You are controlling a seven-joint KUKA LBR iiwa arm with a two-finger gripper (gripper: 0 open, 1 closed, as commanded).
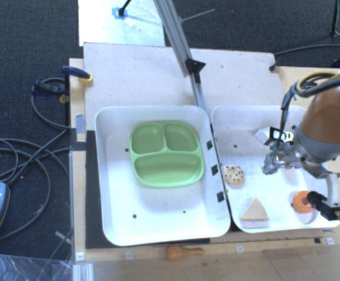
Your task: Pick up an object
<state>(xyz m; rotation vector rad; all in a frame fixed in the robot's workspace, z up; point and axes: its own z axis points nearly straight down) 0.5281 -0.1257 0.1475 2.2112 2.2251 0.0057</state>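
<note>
You can see the gripper (270, 164) low over the right bin (246, 127), right of centre; whether its fingers are spread or pressed together, you cannot tell. A cookie (234, 175) lies just left of it, a wedge (255, 210) below, an orange piece (302, 202) lower right.

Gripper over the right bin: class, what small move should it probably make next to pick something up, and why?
Probably a short shift toward the cookie, then down. The gripper hangs in the right bin just right of the cookie, with bare bin floor between them. The sandwich wedge and the orange piece lie further off, nearer the bin's front edge. The cookie looks the closest target.
</note>
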